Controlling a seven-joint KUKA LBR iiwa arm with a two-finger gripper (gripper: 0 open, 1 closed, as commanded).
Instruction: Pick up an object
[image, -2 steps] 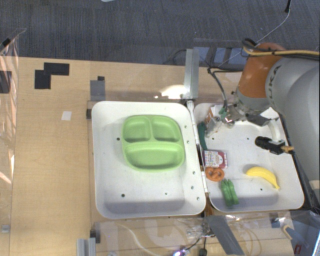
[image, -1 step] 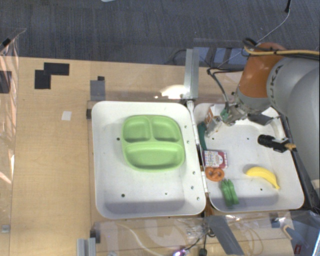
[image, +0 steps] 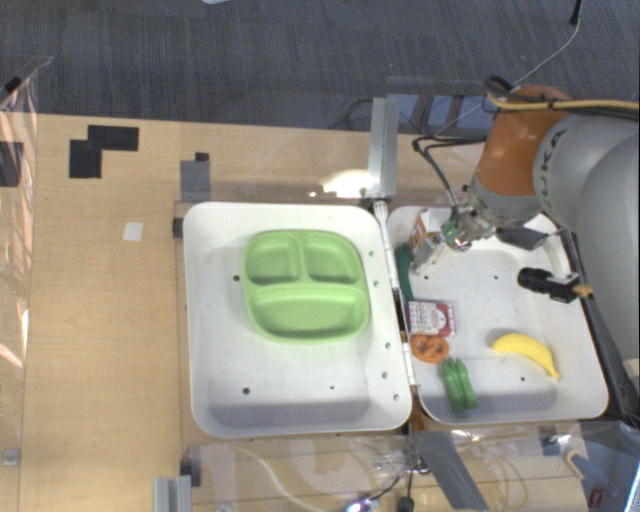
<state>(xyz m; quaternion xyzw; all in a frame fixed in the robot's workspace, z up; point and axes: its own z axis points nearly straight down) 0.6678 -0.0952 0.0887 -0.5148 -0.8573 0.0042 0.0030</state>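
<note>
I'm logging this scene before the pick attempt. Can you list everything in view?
left bin: one, white, left on the bench
divided plate: one, green, middle of the left bin
right bin: one, white, beside the left bin
banana: one, yellow, right bin, lower right
toy vegetable: one, green, right bin, near its lower edge
round item: one, orange-red, just above the vegetable
packet: one, white and red, above the round item
long item: one, dark green, along the right bin's left wall
small box: one, pale, right bin's upper left, by the gripper
tape marks: two, black, bench upper left
arm: one, grey with orange band, from the right
gripper: one, over the right bin's upper left
</note>
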